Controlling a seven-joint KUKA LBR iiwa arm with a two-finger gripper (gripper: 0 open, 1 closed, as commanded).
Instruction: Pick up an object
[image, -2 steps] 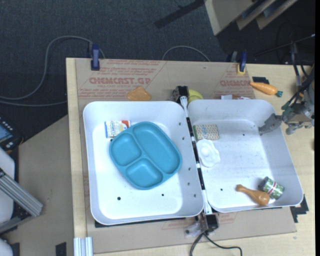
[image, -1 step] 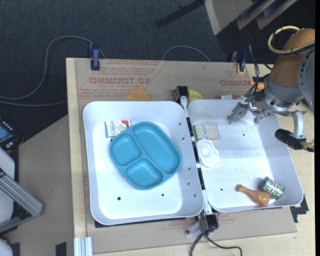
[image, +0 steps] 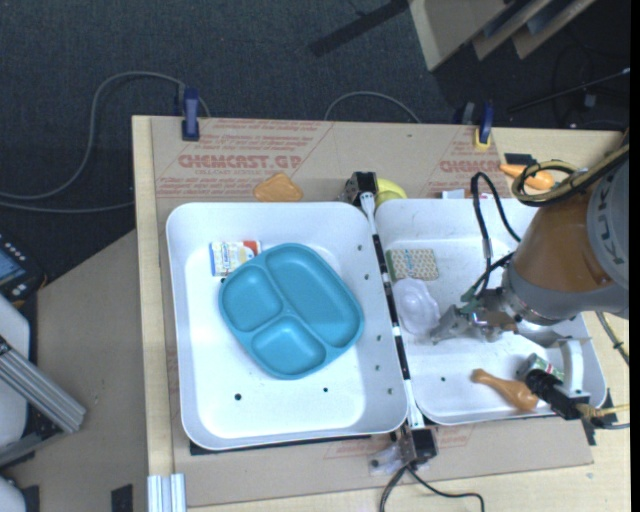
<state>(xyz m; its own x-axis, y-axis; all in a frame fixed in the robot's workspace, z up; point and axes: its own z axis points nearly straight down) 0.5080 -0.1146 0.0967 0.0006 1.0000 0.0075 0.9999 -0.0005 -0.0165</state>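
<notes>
I've got the gripper (image: 447, 327) down in the right bin (image: 450, 400), beside a clear plastic cup (image: 413, 303) near its left wall. Can't tell how the gripper's set. Next up, probably closing and lifting.

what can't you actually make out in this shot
- Gripper in the camera view: small and blurred against the clear plastic item, so the jaws' state and any contact are unreadable.
- Small carton: the blue divided plate covers its lower corner; print too small to read.
- Right bin: the arm hides its far right part.
- Yellow object behind the bins: partly hidden by the bin rim.
</notes>
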